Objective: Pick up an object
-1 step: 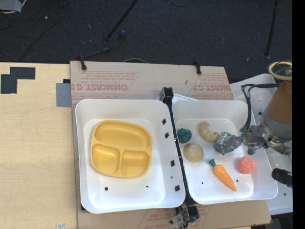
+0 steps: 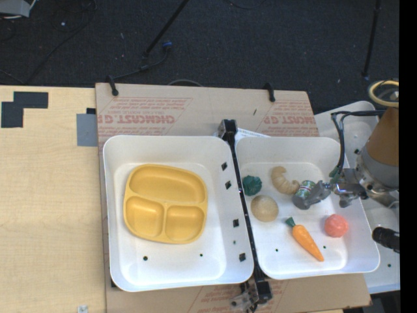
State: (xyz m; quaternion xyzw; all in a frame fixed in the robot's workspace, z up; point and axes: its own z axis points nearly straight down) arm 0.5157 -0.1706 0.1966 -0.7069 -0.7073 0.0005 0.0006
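The right bin (image 2: 352, 263) holds several small items. A dark green lump (image 2: 252, 185) lies near its left wall, with a round beige ball (image 2: 264, 208) just below it. Further right sits a curved beige piece (image 2: 283, 179). An orange carrot (image 2: 306, 238) lies slantwise toward the front, and a pink-red ball (image 2: 336, 225) rests to its right. My gripper (image 2: 307, 194) reaches in from the right and hangs low in this bin, right beside the curved beige piece and above the carrot. I see nothing clearly held in it.
The left bin (image 2: 215, 266) holds a yellow divided plate (image 2: 166, 203). A black divider (image 2: 238, 201) runs between the bins. The arm's wrist and orange band (image 2: 384, 145) stand over the right bin's right rim. Wooden bench surface (image 2: 45, 207) lies to the left.
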